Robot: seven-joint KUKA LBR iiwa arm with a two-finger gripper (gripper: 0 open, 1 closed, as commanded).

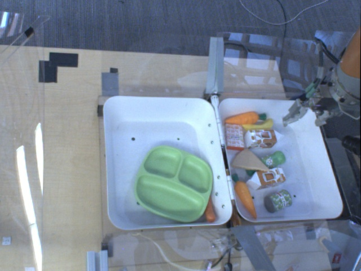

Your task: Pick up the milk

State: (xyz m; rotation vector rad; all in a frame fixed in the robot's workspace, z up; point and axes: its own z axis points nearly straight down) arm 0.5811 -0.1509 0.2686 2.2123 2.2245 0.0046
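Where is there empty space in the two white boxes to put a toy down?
Left bin: bare floor behind and left of the green plate. Right bin: a bare strip along its right wall, below the gripper. The right bin's left half is crowded with cartons, carrots and a can.

One fixed cam, above bench (67,151), slanted down, both bins (121,151).

A pale green moulded plastic divided plate (174,183) is seen in a plain white shallow bin (118,151). Two bright orange toy carrots (242,118) (245,199), a red-and-white carton (234,137), two brown-and-white patterned milk cartons (261,138) (271,178) and a green-labelled grey can (278,200) are seen alongside.
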